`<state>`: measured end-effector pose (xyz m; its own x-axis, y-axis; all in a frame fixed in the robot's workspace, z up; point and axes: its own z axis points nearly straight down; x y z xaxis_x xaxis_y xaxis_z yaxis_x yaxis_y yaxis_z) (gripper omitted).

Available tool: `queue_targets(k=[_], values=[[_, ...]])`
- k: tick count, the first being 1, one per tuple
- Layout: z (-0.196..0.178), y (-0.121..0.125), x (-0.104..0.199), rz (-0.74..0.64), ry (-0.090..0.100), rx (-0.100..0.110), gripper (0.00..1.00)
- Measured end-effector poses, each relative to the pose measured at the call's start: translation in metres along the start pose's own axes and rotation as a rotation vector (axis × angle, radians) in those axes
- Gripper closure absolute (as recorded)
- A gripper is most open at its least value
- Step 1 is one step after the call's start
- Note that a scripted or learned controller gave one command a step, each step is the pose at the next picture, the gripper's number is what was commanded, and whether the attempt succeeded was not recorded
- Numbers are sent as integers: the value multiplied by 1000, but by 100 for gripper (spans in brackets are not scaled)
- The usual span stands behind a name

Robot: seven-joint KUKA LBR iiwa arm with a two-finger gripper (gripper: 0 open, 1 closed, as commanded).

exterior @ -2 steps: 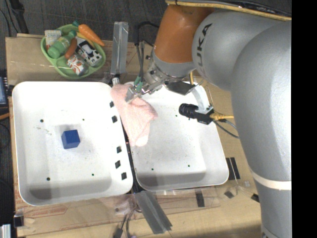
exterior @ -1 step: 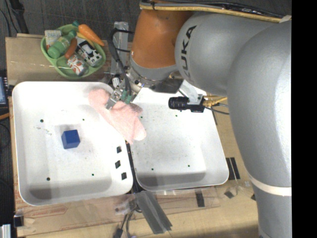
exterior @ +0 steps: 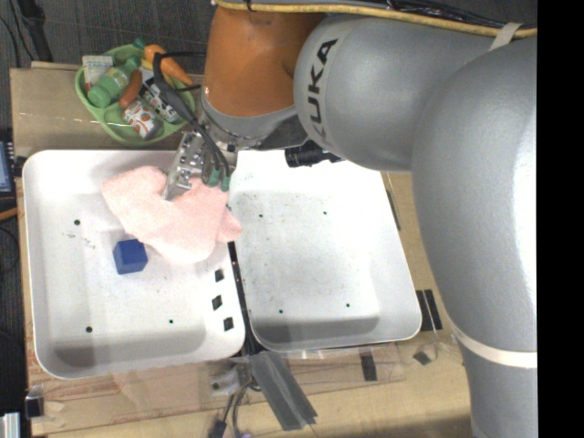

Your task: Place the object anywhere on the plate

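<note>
A pale pink plate (exterior: 178,213) lies in the left white bin (exterior: 55,336), toward its back right corner. A small blue block (exterior: 130,256) rests on the bin floor just left of the plate's front edge, apart from the arm. My gripper (exterior: 189,177) hangs over the back of the pink plate, below the orange wrist band. A small dark green bit (exterior: 219,179) shows beside the gripper on its right; what it belongs to is unclear. The gripper's metal tip hides part of the plate's back edge.
The right white bin (exterior: 319,331) sits next to the left one, under the large grey arm. A green bowl (exterior: 109,121) filled with several small items stands behind the left bin. Wooden bench edges frame both bins.
</note>
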<state>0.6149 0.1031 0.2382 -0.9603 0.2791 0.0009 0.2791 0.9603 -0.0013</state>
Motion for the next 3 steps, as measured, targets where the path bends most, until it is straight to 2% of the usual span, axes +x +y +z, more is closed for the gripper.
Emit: queue_targets(k=[1, 2, 3], values=[[-2, 48, 2, -288, -1, -1, 100], [6, 98, 17, -291, -1, 0, 100], [6, 98, 17, -290, -2, 0, 0]])
